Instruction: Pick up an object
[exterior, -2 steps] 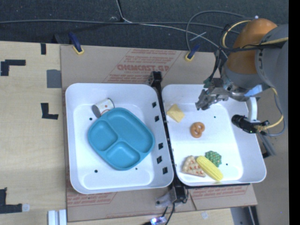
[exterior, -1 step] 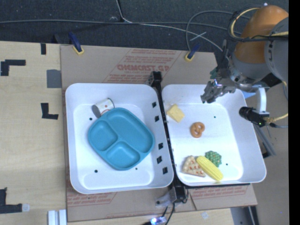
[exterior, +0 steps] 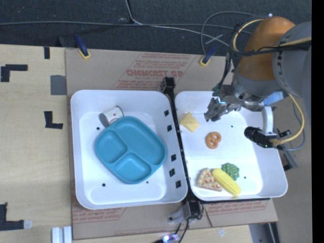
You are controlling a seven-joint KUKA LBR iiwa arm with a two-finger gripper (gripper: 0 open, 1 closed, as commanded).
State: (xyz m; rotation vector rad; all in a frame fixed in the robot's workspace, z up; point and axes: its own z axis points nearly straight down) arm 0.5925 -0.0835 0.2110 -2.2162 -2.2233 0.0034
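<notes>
My gripper hangs over the upper middle of the right bin, dark fingers pointing down-left with nothing seen between them. A yellow cheese wedge lies just left of it near the bin's left wall. A pretzel sits below the gripper. At the bin's front lie a pizza slice, a corn cob and a green broccoli piece, all close together.
The left bin holds a blue divided tray and a small tipped cup at its upper left. A black divider clip strip runs between the bins. Cables hang beside the wrist at the right.
</notes>
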